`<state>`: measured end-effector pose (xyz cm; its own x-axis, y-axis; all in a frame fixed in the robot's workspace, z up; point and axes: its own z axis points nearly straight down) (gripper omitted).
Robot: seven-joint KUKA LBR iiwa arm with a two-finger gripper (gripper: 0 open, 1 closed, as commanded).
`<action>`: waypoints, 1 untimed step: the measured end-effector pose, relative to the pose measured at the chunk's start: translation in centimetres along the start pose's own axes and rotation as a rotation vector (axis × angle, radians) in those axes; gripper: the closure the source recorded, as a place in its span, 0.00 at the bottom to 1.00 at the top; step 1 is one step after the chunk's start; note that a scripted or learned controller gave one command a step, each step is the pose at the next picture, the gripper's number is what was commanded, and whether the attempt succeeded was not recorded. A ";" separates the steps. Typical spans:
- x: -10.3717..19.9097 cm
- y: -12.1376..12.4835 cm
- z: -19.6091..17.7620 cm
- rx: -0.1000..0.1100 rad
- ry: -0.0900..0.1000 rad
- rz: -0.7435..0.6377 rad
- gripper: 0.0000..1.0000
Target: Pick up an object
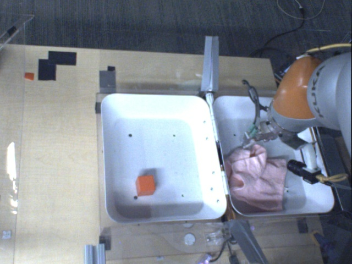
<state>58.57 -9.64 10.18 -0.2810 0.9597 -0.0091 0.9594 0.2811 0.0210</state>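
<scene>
Gripper: I see the gripper point(257, 139) low in the right bin point(313, 199), at the upper edge of the pink cloth point(257, 176). Whether it is open or closed I cannot tell from my camera, because the wrist covers this part.

Arm: the grey arm with the orange band point(294, 95) reaches in just behind the gripper, bent down over the right bin.

Pink cloth: it lies crumpled directly under and in front of the gripper, touching it or nearly so. Its top seems a little raised toward the gripper (this may be only a fold). It rests on the bin floor for the most part.

Orange cube point(146, 185): it sits well apart from the gripper, in the left bin point(159, 106), near the front corner, untouched.

Done so far: in my judgement the approach is made, and the cloth is the chosen object.

Left to do: I cannot confirm a grasp. The closing on the cloth, if not made, and then the lift clear of the bin are not yet done.

Risk: I think the soft cloth can slip out, or only a thin fold is caught.

Desk point(55, 164): nothing on it near the gripper matters for this step.
</scene>
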 end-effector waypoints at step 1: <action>3.5 3.6 -13.6 0.012 0.007 -0.122 1.00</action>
<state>60.74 -5.21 23.82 -0.3957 0.9184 -0.0038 0.9183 0.3957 0.0077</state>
